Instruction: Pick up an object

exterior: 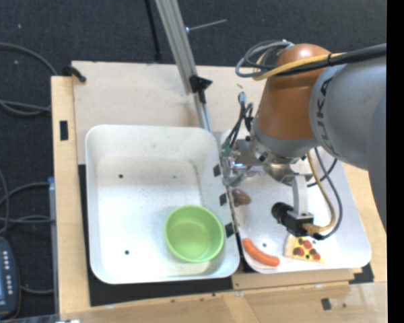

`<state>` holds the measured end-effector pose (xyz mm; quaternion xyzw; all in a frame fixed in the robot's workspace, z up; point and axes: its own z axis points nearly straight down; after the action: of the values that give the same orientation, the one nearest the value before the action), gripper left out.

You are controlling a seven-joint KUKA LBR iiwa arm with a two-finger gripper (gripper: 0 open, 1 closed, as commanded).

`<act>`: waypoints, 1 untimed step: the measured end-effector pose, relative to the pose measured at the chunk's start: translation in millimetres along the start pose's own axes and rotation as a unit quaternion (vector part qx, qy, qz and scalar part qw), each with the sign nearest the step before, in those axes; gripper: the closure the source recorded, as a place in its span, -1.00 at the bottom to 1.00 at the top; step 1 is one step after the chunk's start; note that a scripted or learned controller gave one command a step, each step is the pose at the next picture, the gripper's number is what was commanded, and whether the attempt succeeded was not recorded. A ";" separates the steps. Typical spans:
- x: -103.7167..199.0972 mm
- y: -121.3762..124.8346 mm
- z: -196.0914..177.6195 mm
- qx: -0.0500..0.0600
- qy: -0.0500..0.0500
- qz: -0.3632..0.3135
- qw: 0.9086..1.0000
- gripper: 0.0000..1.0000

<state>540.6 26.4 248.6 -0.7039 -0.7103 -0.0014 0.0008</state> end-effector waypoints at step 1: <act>47.4 -8.5 11.3 0.001 -0.001 0.001 1.000 1.00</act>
<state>531.7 73.8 237.4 -0.7046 -0.7096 0.0000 0.0004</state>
